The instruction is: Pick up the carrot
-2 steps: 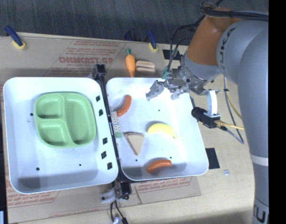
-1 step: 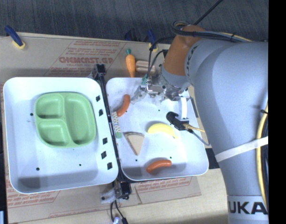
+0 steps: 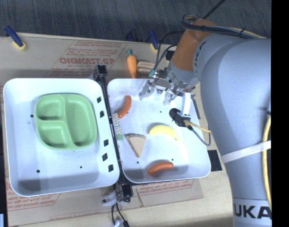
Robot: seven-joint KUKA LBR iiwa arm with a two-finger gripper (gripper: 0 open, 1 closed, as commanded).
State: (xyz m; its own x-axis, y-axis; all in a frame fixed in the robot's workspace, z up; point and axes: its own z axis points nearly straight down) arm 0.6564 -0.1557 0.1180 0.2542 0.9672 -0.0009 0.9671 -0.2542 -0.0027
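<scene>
The big grey arm (image 3: 234, 103) comes in from the desk's right side and bends down over the right bin (image 3: 135, 86), with the orange band (image 3: 187, 51) sitting just above the wrist. The wrist points down and toward the bin's far edge, and the jaws (image 3: 157, 92) hang over the far part of that bin, close to its back rim. From here the two metal fingers (image 3: 145, 91) look spread apart with nothing between them, though they're small and shiny, so I wouldn't swear to how wide. A black cable loops off the wrist.

The carrot (image 3: 131, 65) isn't in either bin. It's lying on the cardboard sheet (image 3: 88, 56) that covers the desk, just past the far rim of the right bin, near that bin's far left corner. Orange body, little green top pointing away toward the desk's far edge. It sits right beside a pale wooden-looking piece (image 3: 145, 67). The jaws are near it but on the bin side of the rim, not touching it.

Inside the right bin: a sausage (image 3: 124, 106) near the left wall, a yellow banana-ish thing (image 3: 163, 131) in the middle, a wedge (image 3: 136, 144) that looks like a slice of bread or pizza, and another sausage (image 3: 160, 167) by the near edge. The left bin (image 3: 21, 174) holds a green divided plate (image 3: 66, 120).
</scene>
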